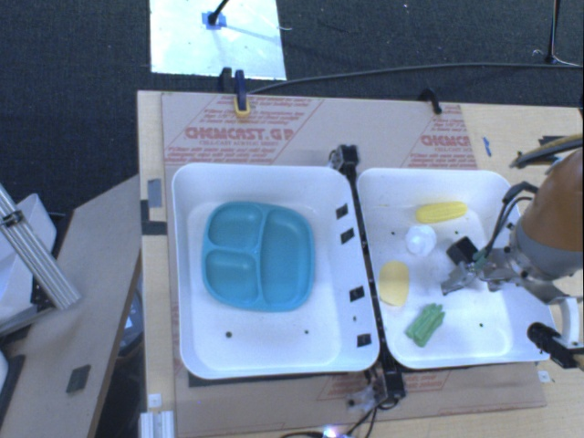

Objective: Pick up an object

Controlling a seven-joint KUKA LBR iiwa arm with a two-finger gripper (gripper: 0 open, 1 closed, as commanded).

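A: Which object is nearest the gripper [459, 276]?

B: The green toy [425, 324], near the right bin's [493, 349] front edge; a yellow piece [394, 283] lies by its left wall.

A: Holding anything?

B: Nothing visible; finger spacing can't be told.

A: Risk?

B: A descent between items could close on nothing.

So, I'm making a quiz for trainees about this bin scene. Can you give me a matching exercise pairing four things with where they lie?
Things:
1. blue divided plate
2. corn cob
3. green toy
4. pale yellow piece

Places:
A. right bin, far side
B. right bin, near side
C. left bin
D. right bin, next to the divider between the bins

Pairs: 1-C, 2-A, 3-B, 4-D
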